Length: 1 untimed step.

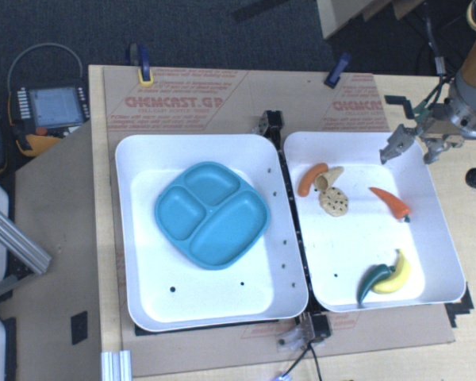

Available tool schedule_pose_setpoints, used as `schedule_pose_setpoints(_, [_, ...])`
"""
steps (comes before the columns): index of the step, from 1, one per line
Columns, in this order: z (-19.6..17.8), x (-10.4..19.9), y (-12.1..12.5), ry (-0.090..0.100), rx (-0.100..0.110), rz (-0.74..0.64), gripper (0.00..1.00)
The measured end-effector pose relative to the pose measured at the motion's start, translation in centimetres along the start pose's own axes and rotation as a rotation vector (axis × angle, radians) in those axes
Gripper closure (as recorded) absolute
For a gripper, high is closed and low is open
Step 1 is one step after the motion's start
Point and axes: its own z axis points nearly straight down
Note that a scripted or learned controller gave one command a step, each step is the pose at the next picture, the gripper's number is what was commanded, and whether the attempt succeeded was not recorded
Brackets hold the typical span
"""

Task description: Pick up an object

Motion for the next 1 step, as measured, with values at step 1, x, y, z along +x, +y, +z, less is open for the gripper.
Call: schedule_pose_setpoints(1, [-0.88, 0.09, 0.25, -0.003, -0.014, -0.004, 0.0])
